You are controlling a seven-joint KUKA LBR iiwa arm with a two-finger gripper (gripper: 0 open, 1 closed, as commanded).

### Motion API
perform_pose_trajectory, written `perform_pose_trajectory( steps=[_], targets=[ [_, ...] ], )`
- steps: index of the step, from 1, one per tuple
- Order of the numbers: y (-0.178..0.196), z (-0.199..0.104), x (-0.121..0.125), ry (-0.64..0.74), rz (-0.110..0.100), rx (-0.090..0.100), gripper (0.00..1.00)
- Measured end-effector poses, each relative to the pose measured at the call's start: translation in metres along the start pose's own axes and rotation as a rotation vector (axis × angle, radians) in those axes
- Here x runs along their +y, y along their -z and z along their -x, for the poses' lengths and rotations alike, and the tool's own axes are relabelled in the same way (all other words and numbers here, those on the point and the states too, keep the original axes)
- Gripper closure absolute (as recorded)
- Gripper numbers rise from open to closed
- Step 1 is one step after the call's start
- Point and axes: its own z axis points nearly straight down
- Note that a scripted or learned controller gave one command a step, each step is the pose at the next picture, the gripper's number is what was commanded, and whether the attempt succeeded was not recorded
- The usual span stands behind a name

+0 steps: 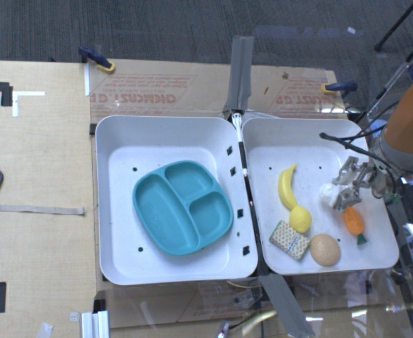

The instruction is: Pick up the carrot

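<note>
Carrot [354, 222] lies unlifted in the right bin [269, 136], right of the egg [325, 249]; pincer [348, 189] hovers just above it, spread indeterminable; grasp and lift judged outstanding.

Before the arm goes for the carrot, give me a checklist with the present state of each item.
1. Carrot in view in the right bin, near its right wall: ok.
2. Carrot top free of other things: ok; the egg lies apart to its left.
3. Tool close to the carrot: ok, it sits just up and left of it.
4. Tool centred over the carrot: not ok.
5. Tool open for the grasp: cannot tell.
6. Carrot between the tool's tips: not ok, nothing shows there.
</note>
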Motion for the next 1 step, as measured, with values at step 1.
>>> perform_pose_trajectory(
  steps=[1],
  targets=[
    [0.1001,-0.0090,0.0608,-0.101,0.002,0.007,1.00]
  ],
)
